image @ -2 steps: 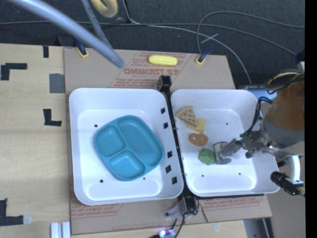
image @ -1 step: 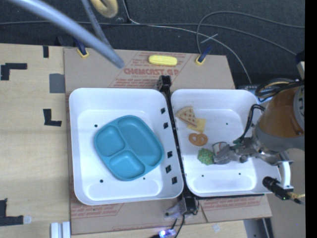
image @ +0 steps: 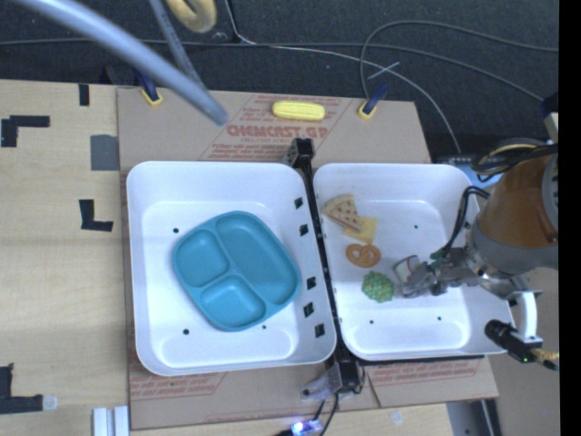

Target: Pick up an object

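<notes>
Right bin (image: 454,339): gripper (image: 406,273) low near centre, finger state indiscernible, just beside green broccoli piece (image: 379,287); pretzel (image: 362,255) and cheese wedge (image: 349,216) toward the left wall. Left bin (image: 150,243): blue divided plate (image: 236,269).

Count, taken from the divider (image: 313,243) between the bins:

Bins — 2: left bin (image: 145,243) and right bin (image: 408,334), one each side of the divider.

Left of divider — 1 blue tray (image: 236,269), three compartments.

Right of divider — 3 small food items: 1 cheese wedge (image: 349,216) nearest the divider, 1 pretzel (image: 362,255) just below it, 1 green piece (image: 379,287) lower still.

Beyond the divider's far end, on the cardboard (image: 182,125) — 1 yellow corn-like piece (image: 298,110); 2 clamps (image: 150,94), one to each side.

Arms — 1, with 1 gripper (image: 408,275), right of the green piece.
</notes>
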